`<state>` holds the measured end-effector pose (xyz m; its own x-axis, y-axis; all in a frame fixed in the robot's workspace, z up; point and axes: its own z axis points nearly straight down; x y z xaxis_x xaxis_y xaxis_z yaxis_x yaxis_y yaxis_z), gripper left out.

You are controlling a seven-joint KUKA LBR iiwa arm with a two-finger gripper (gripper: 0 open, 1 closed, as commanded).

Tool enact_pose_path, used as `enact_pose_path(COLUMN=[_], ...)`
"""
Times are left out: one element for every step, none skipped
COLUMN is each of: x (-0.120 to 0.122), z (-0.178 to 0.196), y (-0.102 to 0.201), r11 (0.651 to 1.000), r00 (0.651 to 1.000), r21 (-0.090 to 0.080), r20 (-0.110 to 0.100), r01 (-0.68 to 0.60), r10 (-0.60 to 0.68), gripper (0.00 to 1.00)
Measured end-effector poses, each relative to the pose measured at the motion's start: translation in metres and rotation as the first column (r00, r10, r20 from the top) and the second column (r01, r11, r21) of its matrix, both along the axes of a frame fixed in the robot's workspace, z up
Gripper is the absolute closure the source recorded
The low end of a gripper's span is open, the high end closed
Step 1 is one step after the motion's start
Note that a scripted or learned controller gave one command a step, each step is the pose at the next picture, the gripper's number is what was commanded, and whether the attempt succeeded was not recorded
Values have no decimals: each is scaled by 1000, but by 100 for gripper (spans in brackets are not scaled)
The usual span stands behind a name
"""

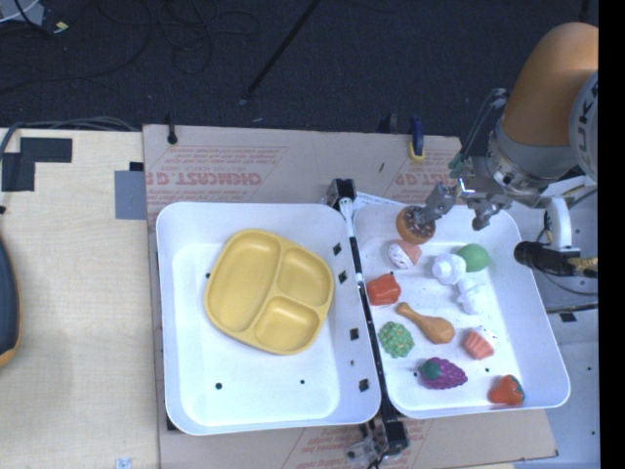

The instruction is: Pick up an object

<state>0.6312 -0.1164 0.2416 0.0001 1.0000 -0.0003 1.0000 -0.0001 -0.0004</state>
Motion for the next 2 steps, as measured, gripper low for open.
enact_pose_path(x=[0,-88], z=[10,89], y=[0,45], r11=[1000,1000], r00=[1000,1000], r21=[1,3], r20=[-1,-5], r01=[0,-2], r10=[0,2], gripper=[100,100])
